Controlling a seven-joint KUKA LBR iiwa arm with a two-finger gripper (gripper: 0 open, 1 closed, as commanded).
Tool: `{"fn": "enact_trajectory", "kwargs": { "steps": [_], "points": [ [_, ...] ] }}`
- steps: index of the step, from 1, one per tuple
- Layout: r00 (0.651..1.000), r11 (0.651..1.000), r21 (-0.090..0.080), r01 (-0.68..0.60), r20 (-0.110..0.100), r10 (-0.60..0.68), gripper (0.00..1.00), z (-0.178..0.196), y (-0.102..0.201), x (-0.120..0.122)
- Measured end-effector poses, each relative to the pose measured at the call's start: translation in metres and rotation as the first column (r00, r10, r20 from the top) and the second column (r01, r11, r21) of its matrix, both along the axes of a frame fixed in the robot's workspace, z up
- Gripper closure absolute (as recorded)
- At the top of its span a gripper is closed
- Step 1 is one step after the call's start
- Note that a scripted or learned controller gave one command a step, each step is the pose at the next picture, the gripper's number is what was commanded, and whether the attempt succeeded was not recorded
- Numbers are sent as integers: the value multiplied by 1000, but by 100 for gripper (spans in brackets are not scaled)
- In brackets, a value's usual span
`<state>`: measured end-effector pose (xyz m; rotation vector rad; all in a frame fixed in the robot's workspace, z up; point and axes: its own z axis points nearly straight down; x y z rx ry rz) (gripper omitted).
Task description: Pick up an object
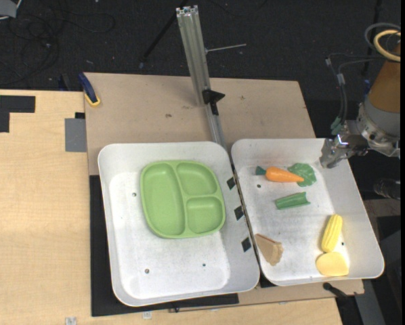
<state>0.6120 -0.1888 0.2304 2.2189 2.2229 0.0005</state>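
Note:
The right bin (365, 215) holds several toy foods: an orange carrot (284, 175) lying against a green leafy piece (304, 173), a green pepper strip (291, 200), a yellow corn cob (331, 231), a yellow lemon-like piece (332, 265) and a tan bread wedge (271, 250). My gripper (331, 156) hangs over the bin's far right rim, to the right of the leafy piece, with nothing seen in it.
The left bin (121, 249) carries a green three-compartment plate (183, 199). An aluminium post (196, 59) rises behind the bins. Black clips (238, 212) sit along the divide between the bins. A wooden bench top lies to the left.

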Motion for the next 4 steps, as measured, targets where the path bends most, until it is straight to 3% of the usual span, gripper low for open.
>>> {"fn": "enact_trajectory", "kwargs": {
  "steps": [3,4],
  "points": [
    [1000,1000,2,-3,-5,3,100,9,158,-30],
    [1000,1000,1,-2,-3,2,100,13,215,-25]
  ]
}}
